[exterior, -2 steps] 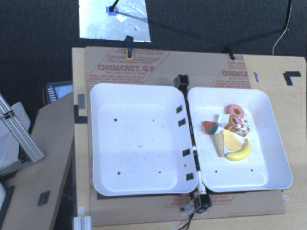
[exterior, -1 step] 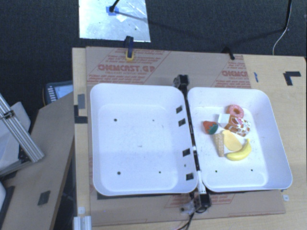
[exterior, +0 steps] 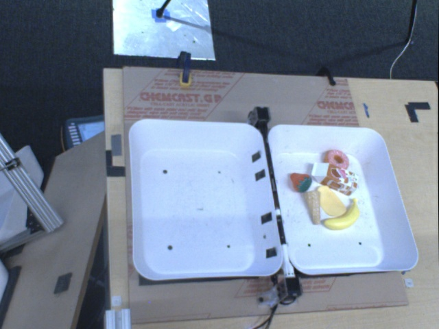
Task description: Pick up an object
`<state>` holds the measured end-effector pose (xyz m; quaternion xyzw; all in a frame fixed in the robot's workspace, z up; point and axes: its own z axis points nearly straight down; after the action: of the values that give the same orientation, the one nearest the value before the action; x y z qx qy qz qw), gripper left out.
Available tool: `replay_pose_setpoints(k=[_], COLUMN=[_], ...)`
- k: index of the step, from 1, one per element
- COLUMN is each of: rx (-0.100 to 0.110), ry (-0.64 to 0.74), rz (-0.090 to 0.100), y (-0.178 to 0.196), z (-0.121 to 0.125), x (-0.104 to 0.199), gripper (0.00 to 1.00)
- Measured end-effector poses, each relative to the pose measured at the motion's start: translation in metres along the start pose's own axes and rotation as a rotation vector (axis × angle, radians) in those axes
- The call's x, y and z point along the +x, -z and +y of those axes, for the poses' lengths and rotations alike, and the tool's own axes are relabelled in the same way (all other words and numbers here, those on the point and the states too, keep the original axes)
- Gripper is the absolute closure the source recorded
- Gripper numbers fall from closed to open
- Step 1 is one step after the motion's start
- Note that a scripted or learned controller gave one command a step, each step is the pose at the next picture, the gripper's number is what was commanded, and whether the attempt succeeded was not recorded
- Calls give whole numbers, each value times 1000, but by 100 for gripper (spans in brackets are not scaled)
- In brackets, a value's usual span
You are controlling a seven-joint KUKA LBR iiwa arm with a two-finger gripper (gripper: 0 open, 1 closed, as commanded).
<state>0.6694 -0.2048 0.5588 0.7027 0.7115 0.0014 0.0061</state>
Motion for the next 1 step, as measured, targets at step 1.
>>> replay_pose_setpoints(k=[1], rx=[1], ry=[0], rz=[1], y=[-1], z=[0], x=[0], gripper=[0])
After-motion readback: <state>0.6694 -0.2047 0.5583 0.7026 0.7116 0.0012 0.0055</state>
